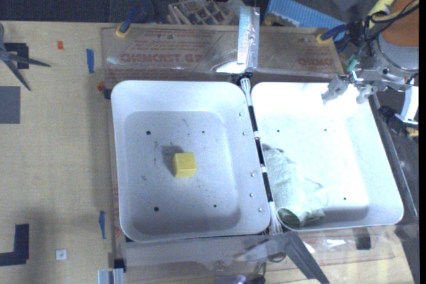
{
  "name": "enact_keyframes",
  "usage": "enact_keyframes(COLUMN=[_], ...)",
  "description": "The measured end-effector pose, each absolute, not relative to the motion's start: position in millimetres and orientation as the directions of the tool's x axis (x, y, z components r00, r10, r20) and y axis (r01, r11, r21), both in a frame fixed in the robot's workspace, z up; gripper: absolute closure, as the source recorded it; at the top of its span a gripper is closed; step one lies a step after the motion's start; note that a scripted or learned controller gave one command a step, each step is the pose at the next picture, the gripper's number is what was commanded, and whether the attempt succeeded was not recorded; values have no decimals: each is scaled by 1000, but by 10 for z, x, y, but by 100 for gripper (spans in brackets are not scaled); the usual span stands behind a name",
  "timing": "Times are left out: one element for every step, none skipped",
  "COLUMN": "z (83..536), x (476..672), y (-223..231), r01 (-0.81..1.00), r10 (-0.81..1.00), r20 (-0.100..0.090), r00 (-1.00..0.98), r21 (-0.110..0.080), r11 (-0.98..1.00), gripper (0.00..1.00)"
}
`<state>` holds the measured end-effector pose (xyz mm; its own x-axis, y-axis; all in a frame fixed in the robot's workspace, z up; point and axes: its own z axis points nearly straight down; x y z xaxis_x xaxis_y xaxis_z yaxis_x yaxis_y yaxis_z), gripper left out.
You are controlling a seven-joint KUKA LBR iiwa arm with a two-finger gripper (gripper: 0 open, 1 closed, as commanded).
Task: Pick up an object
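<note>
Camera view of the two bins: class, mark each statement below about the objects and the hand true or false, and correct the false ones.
1. The yellow block lies in the left bin. True.
2. The rolled cloth lies in the left bin. False: it lies in the right bin, by the near left corner.
3. The hand holds the yellow block. False: it is over the right bin's far edge, apart from the block.
4. The bins sit side by side. True.

Single fixed camera sat above the tabletop (pixel 53 143), looked down at a slant, framed both white bins (pixel 133 103) whole, clutter beyond the far edge
</note>
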<state>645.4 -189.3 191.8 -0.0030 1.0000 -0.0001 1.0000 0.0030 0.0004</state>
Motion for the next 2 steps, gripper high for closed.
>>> enact_keyframes(z=[869,989], x=[6428,6448], y=[-1466,-1440], r01=[798,801], r10=[798,801], r20=[0,2], r00=[602,599], r21=[1,3], r11=[-602,-599], gripper=[0,100])
